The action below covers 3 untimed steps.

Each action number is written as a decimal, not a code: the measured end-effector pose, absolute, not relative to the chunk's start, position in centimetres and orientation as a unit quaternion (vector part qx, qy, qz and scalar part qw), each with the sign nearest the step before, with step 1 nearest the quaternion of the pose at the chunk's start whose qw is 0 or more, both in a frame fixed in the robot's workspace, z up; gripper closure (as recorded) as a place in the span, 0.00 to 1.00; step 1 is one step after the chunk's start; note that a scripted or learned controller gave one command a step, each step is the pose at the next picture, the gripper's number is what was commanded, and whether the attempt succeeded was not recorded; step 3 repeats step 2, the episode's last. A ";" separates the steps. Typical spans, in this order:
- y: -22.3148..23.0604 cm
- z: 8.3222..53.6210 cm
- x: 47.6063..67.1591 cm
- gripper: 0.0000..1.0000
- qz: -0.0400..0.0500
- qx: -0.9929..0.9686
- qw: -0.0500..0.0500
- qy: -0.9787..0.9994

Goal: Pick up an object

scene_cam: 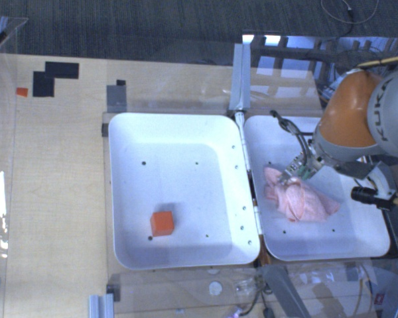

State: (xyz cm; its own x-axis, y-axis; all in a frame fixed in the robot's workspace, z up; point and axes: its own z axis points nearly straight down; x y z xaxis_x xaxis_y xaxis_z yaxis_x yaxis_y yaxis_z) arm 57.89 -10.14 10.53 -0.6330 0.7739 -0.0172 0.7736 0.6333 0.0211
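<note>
White "KU" lettering on grey arm (385, 121)

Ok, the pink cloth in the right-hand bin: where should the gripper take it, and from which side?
Probably from straight above, on the raised bunched folds near the middle of the pink cloth. It lies crumpled and soft on the right bin floor, so flat edges offer little to pinch, while a ridge should fit between the fingers. The gripper already sits over its upper left part.

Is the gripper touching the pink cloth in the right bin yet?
Cannot tell. In the camera view the gripper sits right at the upper edge of the pink cloth in the right bin, overlapping it, but the slanted look-down shows neither contact nor a gap.
</note>
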 end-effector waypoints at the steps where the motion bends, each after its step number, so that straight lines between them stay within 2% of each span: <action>1: -4.6 18.7 65.1 1.00 0.003 0.554 0.005 0.833; 2: -2.5 18.6 66.3 1.00 0.002 0.633 0.003 0.774; 3: -2.5 18.6 66.3 1.00 0.002 0.633 0.003 0.774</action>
